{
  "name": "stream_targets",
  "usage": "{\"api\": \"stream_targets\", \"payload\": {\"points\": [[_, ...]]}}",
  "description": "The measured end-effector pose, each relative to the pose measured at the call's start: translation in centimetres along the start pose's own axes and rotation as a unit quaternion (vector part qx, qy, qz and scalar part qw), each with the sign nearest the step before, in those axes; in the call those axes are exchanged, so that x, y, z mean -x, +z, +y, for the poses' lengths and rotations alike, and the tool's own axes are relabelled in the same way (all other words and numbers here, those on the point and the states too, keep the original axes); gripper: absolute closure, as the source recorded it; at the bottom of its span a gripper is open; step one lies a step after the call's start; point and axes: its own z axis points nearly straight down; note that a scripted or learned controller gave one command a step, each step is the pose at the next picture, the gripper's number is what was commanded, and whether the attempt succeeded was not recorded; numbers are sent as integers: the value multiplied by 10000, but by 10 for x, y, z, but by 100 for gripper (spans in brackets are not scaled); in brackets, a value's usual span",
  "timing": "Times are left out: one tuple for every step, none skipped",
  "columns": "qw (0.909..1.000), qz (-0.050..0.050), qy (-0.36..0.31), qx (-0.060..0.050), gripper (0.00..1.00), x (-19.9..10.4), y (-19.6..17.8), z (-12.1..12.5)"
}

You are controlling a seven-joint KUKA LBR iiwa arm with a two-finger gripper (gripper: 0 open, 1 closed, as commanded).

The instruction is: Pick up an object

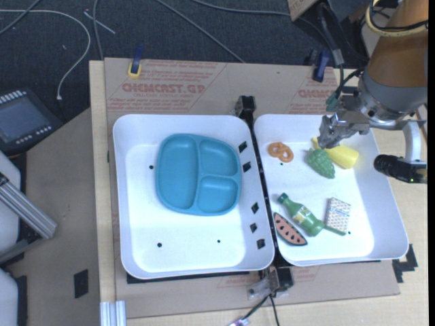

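- I see my gripper [331, 133] low over the far part of the right bin [387, 212]; I cannot tell how it is set from this angle.
- Directly under it, a yellow toy [344, 156], possibly a lemon or corn, and a green leafy toy [321, 162] lie touching each other; either is the likely pick target.
- A small pretzel [280, 151] sits to their left, near the divider.
- Nearer me lie a green bottle [300, 215], a watermelon slice [288, 229] and a patterned square packet [338, 214], close together.
- The left bin [136, 243] holds a blue divided plate [198, 174].
- My worry: with the yellow and green toys pressed together, a descent between them could nudge both aside, or pinch an edge that slips on the lift.
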Motion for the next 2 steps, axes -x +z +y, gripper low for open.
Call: {"api": "stream_targets", "payload": {"points": [[10000, 11, 6, -30, 100, -48, 13, 1], [10000, 10, 5, -33, 100, -99, 24, 3]]}}
